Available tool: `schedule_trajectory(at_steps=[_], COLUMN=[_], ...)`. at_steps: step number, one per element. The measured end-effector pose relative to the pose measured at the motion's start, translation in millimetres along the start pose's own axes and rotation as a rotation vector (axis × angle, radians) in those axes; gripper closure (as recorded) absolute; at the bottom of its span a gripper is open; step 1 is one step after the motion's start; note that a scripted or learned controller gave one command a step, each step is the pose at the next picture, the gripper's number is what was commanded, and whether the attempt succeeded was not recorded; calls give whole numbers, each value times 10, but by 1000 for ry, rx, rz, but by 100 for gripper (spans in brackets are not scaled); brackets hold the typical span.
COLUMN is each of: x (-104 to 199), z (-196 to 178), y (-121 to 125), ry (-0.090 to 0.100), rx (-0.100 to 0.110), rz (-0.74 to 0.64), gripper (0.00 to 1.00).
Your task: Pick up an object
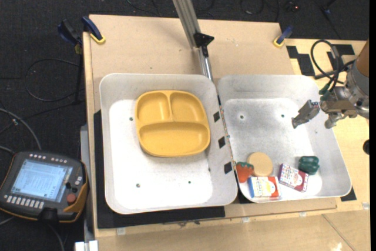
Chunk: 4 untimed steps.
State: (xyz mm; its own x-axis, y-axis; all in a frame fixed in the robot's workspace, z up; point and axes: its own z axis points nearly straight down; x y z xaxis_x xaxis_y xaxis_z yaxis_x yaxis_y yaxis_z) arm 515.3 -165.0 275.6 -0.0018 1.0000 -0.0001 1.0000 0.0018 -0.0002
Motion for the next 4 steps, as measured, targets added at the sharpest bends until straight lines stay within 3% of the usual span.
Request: schedule_trajectory(at_steps=[1, 4], x=[0, 107], z=[-1, 1337], y=[0, 30], ry=[0, 2], rx=[0, 5], rz=[1, 1], gripper=[0, 0])
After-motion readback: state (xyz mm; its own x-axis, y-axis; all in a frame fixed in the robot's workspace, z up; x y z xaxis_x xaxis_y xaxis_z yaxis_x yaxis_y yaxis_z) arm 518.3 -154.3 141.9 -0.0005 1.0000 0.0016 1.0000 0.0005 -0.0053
